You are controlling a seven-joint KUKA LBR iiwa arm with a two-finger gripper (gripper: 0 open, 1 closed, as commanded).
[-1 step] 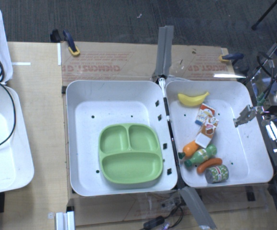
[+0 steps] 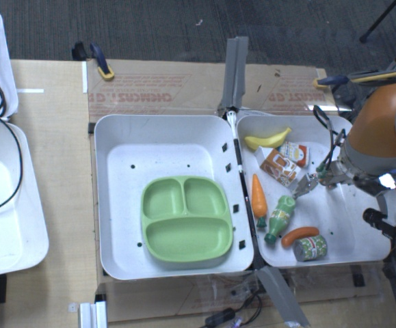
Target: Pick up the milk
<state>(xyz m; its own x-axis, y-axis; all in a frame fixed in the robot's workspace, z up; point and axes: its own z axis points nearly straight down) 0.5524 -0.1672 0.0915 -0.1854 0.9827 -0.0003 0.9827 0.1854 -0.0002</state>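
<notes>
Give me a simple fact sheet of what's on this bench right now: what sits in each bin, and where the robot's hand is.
left bin: green divided plate
right bin: banana, milk carton, carrot, green bottle, sausage, can
milk carton state: lying in the bin, below the banana in the picture, not lifted
hand: low over the right bin, just right of the milk carton and above the green bottle
arm: reaches in from the right
held item: none seen between the fingers
</notes>
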